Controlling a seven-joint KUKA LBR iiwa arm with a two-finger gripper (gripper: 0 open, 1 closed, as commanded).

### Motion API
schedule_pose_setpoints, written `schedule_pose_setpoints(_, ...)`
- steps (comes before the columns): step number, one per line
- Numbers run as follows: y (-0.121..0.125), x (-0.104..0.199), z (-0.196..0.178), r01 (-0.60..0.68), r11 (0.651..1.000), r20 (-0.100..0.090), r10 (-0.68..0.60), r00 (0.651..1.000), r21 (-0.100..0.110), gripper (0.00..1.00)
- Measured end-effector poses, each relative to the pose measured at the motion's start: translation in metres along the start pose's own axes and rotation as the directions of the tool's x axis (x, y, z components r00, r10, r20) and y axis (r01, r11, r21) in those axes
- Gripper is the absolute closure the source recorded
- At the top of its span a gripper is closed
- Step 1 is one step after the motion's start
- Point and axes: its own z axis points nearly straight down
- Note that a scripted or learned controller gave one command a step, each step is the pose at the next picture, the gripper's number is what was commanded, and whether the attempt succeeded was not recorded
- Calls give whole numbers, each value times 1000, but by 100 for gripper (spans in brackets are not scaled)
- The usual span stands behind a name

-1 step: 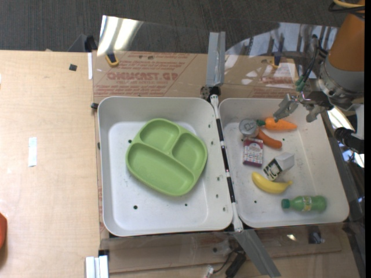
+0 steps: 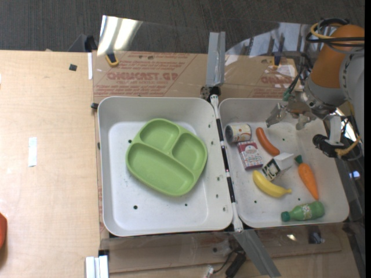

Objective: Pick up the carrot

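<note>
Left bin [image 2: 110,172] has just a green divided plate [image 2: 167,156]. Right bin [image 2: 336,210] holds the carrot [image 2: 308,180] near its right wall, plus a banana [image 2: 271,185], sausage [image 2: 267,141], can [image 2: 238,133] and green bottle [image 2: 303,212]. Gripper [image 2: 288,118] hovers over the far end, jaws spread I think. Cardboard [image 2: 151,74] lies behind, on the wooden bench [image 2: 46,155].

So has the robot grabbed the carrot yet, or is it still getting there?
Not yet. Nothing looks done: the carrot lies flat in the right bin, near the banana and the green bottle. In hand: the gripper hangs over the bin's far end, away from the carrot, with nothing between its fingers. Left to do: move over the carrot, come down, close on it and lift.
</note>
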Motion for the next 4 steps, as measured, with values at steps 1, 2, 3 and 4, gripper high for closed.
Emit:
schedule_pose_setpoints(1, -56, 73, 10, 100, 995, -2, -100, 995, 4, 0)
schedule_pose_setpoints(2, -138, 72, 10, 235, 972, -3, -235, 972, 2, 0)
schedule_pose_setpoints(3, -171, 68, 10, 560, 829, -4, -560, 829, 1, 0)
schedule_pose_setpoints(4, -170, 67, 1, 555, 832, -3, -555, 832, -1, 100)
